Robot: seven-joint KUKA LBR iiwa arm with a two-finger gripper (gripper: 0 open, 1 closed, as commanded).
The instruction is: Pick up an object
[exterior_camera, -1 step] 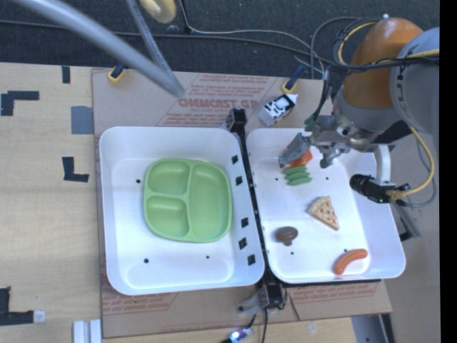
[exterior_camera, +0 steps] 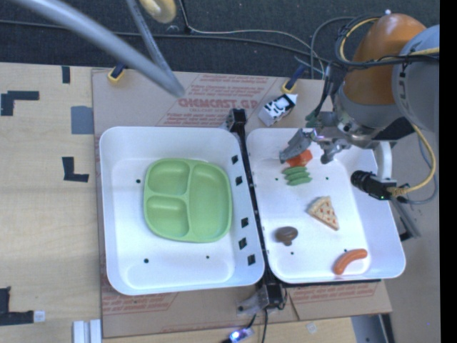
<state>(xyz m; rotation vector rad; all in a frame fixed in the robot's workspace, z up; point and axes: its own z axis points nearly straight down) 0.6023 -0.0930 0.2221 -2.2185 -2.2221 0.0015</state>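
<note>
My gripper (exterior_camera: 308, 154) hangs low over the back of the right bin (exterior_camera: 371, 213), and its two fingers stand apart, so it is open. A small red-orange piece (exterior_camera: 303, 158) lies between the fingertips on the bin floor. Just in front of it is a green ridged toy (exterior_camera: 298, 176). Further forward in the same bin lie a pizza-slice toy (exterior_camera: 323, 213), a brown round piece (exterior_camera: 287, 234) and an orange sausage (exterior_camera: 350, 261).
The left bin (exterior_camera: 121, 191) holds a green divided plate (exterior_camera: 188, 199). A black divider (exterior_camera: 246, 191) runs between the bins. A small black-and-white object (exterior_camera: 277, 106) sits on the cardboard behind them. Cables trail near the right bin's right wall.
</note>
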